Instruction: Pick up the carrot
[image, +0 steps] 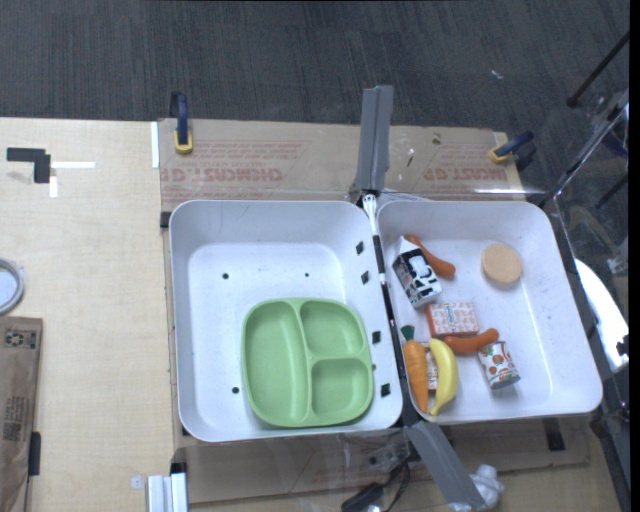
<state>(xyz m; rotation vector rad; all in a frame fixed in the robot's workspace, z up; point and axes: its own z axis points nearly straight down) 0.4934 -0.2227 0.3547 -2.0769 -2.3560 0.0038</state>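
The carrot lies in the right bin, down in its near left corner, close against the wall that divides the two bins. A banana is pressed along its right side. Just above them sits a small printed box, with a sausage beside it and a little can to the right. Further back are a black-and-white carton and a round tan biscuit. The left bin holds a green divided plate. From where I stand I cannot tell whether the tool is open or closed.
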